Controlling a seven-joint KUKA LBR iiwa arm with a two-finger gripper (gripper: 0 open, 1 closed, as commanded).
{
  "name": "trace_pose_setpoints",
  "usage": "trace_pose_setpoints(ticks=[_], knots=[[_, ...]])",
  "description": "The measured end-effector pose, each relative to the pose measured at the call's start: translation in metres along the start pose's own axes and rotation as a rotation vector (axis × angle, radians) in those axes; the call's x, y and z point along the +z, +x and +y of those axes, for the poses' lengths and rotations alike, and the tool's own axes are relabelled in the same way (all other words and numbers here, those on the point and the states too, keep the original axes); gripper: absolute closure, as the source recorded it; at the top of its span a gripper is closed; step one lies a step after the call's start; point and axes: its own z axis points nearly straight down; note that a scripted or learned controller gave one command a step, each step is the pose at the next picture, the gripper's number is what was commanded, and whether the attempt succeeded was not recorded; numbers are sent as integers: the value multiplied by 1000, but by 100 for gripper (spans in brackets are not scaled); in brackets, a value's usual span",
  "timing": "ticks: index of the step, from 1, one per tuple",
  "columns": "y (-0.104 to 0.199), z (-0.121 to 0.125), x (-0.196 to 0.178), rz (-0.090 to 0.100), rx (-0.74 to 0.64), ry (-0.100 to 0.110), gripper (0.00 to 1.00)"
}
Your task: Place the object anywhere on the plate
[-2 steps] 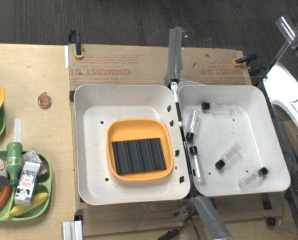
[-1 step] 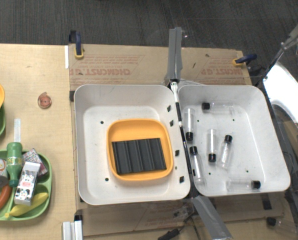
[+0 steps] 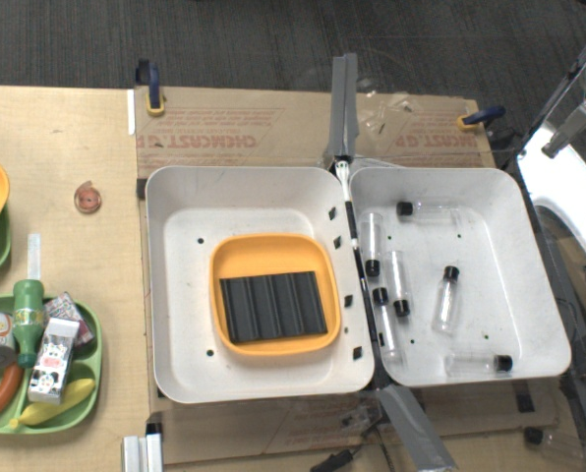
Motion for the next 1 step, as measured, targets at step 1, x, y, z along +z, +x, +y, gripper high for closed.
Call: trace_pose_setpoints(ticks=[1], knots=[[49,-59,-54,-2,-296,-1,0]])
